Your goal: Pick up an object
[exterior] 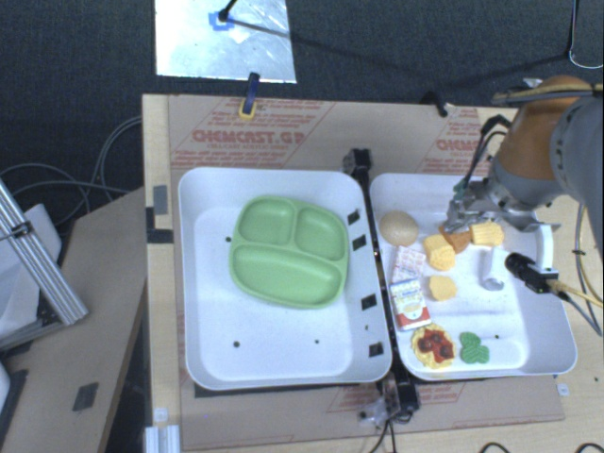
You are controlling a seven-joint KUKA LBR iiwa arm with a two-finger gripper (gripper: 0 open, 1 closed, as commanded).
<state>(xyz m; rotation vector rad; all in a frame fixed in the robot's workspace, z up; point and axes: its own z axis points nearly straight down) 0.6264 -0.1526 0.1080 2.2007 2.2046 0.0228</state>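
My arm (pixel 547 140) enters from 3 o'clock and reaches down into the right bin (pixel 557 347). My gripper (pixel 460 217) sits at the bin's 12 o'clock region, its tip just above an orange-brown piece (pixel 459 241); whether it is spread or pressed together I cannot tell. Just beside it lie a yellow cheese block (pixel 488 233) and a yellow round piece (pixel 439 251). A beige bun (pixel 398 226) lies at the bin's 10 o'clock. Toward the centre sit two small packets (pixel 409 291) and a second yellow piece (pixel 443 288). At 6 o'clock are a red-topped pizza piece (pixel 433 345) and a green leafy piece (pixel 474 349). The left bin (pixel 217 347) bears a green divided plate (pixel 289 251).
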